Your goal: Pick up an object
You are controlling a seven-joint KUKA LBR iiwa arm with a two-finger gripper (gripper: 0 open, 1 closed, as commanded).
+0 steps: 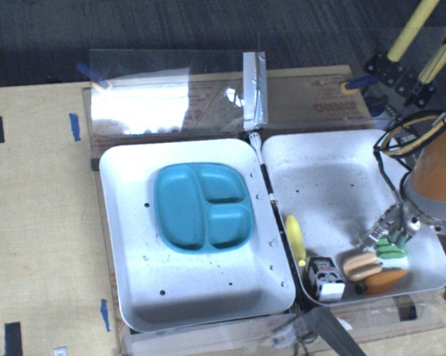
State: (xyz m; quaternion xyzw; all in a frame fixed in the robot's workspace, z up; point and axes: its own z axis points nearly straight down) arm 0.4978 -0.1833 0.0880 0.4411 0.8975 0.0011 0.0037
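Observation:
The right bin (323,164) holds several small items along its front edge. A yellow banana-shaped piece (295,239) lies by the divider. Beside it are a black and white block (324,274), a tan bun (361,263), an orange piece (385,280) and a green and white piece (392,251). My gripper (383,233) hangs low over the right bin's front right part, just above the green piece and the bun. The orange band of the arm (440,174) sits over the bin's right rim. Nothing is visibly lifted.
The left bin (128,244) bears a blue divided plate (202,206) in its middle. A clear plastic sheet (170,100) and a metal bracket (254,89) stand behind the bins. Cables (405,130) and yellow rods (418,13) crowd the back right.

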